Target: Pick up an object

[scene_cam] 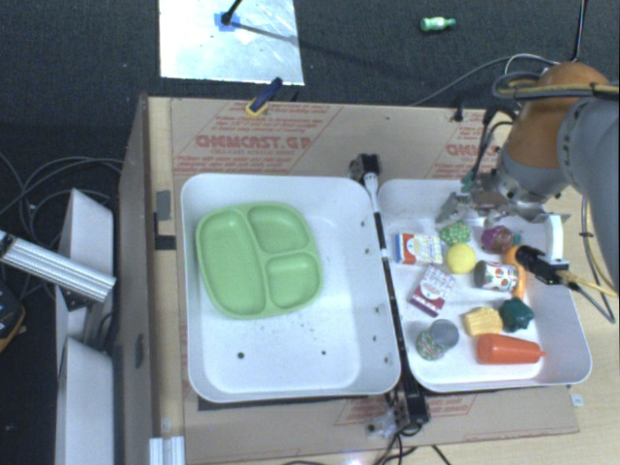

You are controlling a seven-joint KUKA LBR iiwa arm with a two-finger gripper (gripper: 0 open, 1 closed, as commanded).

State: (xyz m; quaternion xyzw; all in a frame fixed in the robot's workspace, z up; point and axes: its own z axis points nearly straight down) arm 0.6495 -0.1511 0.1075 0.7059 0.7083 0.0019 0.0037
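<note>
Many small items crowd the right bin, so the hand, whose grip I cannot tell, poised over the green piece, may nudge neighbours and miss.

You get even, bright overhead light, slightly cool. The left bin and right bin read near-white with little surface detail. Note glare on the silvery sheet at upper left of the frame. Shadows are soft and short: a faint one under the green tray, a darker one beneath the arm at upper right. The dark floor stays dim. Small items at right look soft, and labels are not readable
</note>
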